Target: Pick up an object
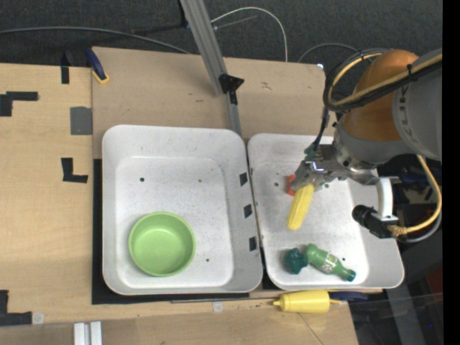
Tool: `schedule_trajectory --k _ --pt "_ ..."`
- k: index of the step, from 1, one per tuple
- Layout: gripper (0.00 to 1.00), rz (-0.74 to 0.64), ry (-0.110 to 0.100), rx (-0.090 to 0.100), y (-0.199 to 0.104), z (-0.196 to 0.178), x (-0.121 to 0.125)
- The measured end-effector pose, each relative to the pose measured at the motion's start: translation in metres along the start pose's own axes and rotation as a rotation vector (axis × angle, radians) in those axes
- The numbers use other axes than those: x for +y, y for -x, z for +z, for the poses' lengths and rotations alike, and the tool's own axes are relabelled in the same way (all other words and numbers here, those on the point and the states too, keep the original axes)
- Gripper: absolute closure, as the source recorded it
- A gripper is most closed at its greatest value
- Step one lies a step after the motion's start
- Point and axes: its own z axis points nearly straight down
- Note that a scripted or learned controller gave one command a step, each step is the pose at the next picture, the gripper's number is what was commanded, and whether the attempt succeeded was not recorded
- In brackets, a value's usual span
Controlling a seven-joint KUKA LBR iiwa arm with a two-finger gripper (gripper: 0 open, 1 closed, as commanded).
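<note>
The gripper [313, 177] sits on the corn's [300, 206] top end, right of centre; can't tell if its fingers grip. Judgement: close fully, lift straight, avoid the red thing [290, 185] beside it.

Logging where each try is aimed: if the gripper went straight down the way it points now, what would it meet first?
Most likely the yellow corn cob, whose upper end lies right under the gripper in the right bin. A small red object sits just beside it. Height above the corn is unclear from this slanted view.
</note>
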Motion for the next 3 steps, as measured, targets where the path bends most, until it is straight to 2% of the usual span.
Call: schedule_trajectory --k 1,2,3 --pt "1.0 0.001 0.0 0.0 0.0 -0.046 0.001" --pt "1.0 -0.004 -0.005 0.002 -0.055 -0.047 0.0" --pt "1.0 -0.005 -0.006 0.002 -0.113 -0.05 -0.013"
